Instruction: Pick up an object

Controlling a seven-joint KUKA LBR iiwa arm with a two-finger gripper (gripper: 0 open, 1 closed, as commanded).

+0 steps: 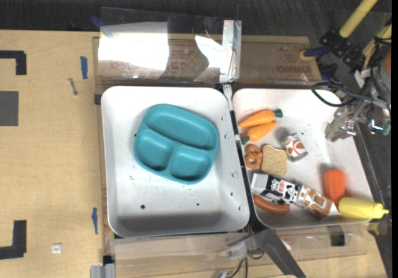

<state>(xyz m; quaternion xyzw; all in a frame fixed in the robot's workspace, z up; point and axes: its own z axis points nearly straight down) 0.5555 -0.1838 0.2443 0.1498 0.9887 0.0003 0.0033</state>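
tabletop (43, 146): tan board surface, two shallow white bins side by side on it.
left bin (118, 208): white plastic, carries the teal three-compartment plastic plate (176, 142), which sits a bit toward 12 o'clock of the bin's middle. Looks stiff, wide and smooth; poor fit for a two-finger pinch except at the rim.
right bin (298, 99): white plastic, holds all the small toy items.
hand (346, 122): at 3 o'clock edge of the right bin, nothing visible between the fingers; cannot tell whether it is open or closed.
yellow plastic banana-like piece (362, 209): 5 o'clock corner of the right bin, touching the orange rounded toy fruit (334, 183) just at its 11 o'clock. Both likely light, hard, slick; round faces may squirt out.
two orange toy carrots with green tips (258, 122): 10 o'clock area, lying together. Likely best pick: light, stiff, narrow; grip across the middle of the body.
printed cardboard-look box (297, 194): 6 o'clock, resting against a red toy sausage (271, 206). Crowded, fingers may foul.
tan toy bread slice (273, 160): centre-left, touching a brown pretzel (252, 156). Flat, hard to get under.
small red-and-white can (294, 147): near centre, clear space around it; probably light and rigid, take it across the diameter.
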